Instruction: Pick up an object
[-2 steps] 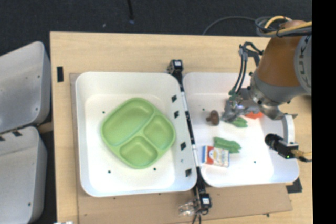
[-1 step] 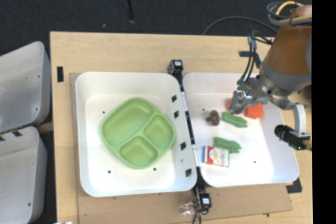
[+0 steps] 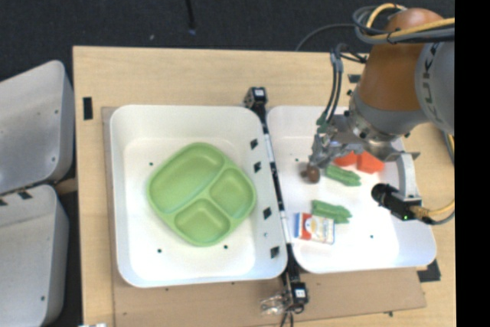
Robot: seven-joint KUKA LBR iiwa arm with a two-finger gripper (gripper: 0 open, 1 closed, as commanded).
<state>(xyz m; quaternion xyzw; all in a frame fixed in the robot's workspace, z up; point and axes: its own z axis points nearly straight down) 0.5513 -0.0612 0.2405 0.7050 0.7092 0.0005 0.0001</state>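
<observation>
My gripper [image 3: 321, 157] hangs low over the middle of the right bin [image 3: 413, 245], under the orange-banded wrist. A small brown round object [image 3: 311, 174] lies just below and left of it. A green pod-like piece [image 3: 342, 175] lies right of the brown one, and an orange block [image 3: 366, 161] sits partly hidden behind the gripper. A second green piece [image 3: 331, 210] lies nearer the front, with a small white, red and blue packet [image 3: 314, 228] beside the bin's left wall.
The left bin [image 3: 130, 249] holds a green three-compartment plate [image 3: 201, 193]. A black divider with clips [image 3: 268, 180] runs between the bins. A black cable fitting [image 3: 392, 201] hangs off the arm over the right bin's right side.
</observation>
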